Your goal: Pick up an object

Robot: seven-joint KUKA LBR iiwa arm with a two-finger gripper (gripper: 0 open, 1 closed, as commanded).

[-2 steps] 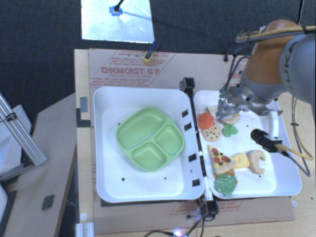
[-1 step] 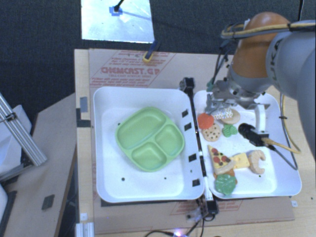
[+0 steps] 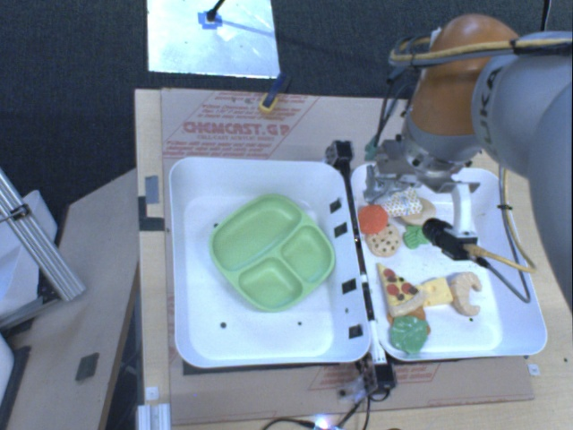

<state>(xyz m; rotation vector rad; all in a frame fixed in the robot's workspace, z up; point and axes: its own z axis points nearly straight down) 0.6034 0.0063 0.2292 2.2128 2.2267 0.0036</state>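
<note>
My gripper (image 3: 383,189) hangs low over the far left part of the right bin (image 3: 515,325). Just below it lie a red tomato slice (image 3: 373,218) and a pale speckled piece (image 3: 404,205). A chocolate-chip cookie (image 3: 383,241) and a small green piece (image 3: 413,236) lie a little nearer the front. Further forward are a pizza slice (image 3: 399,289), a yellow cheese wedge (image 3: 436,289), a tan piece (image 3: 465,293) and a green leafy piece (image 3: 409,334). Nothing shows between the gripper's tips.
The left bin (image 3: 192,330) holds a light green divided plate (image 3: 271,251). A black divider (image 3: 354,249) runs between the two bins. The arm's grey and orange body (image 3: 466,70) looms over the right bin's far side.
</note>
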